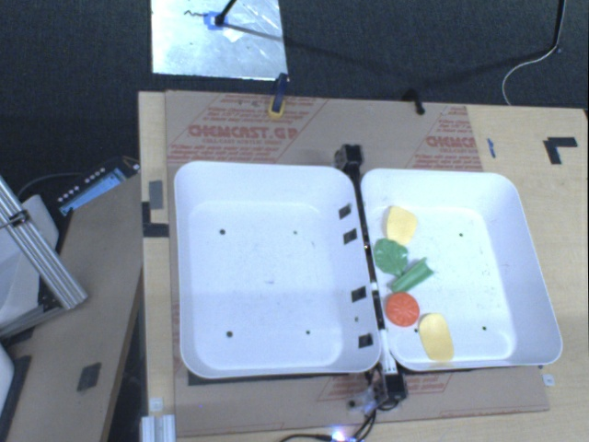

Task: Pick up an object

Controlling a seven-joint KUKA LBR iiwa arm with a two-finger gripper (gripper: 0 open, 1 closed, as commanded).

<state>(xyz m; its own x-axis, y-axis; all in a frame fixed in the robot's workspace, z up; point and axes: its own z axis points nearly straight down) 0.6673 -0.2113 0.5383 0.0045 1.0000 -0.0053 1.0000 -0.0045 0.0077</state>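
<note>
On the right side of the bench, you see a shallow white bin [488, 247] with five small toys in it. They all sit along its left wall, close to the seam where the two bins meet.

At the top of the row is a pale yellow soft-looking lump [400, 224]. Just below it is a green leafy toy [390, 255]. A green stick-shaped toy [413, 274] touches the leafy one and points off to the right, tilted up. Below that you find a round red-orange toy [402, 310]. Last comes a yellow oval toy [436, 336], just beside the red-orange one and near the bin's front wall.

The other shallow white bin [267, 274] sits to the left, touching the first. Small black clips [350, 237] run down the seam between them. Both bins rest on a brown cardboard sheet with red letters [244, 132]. Behind the bench, a shiny silver square sheet [218, 26] lies on the dark floor.
</note>
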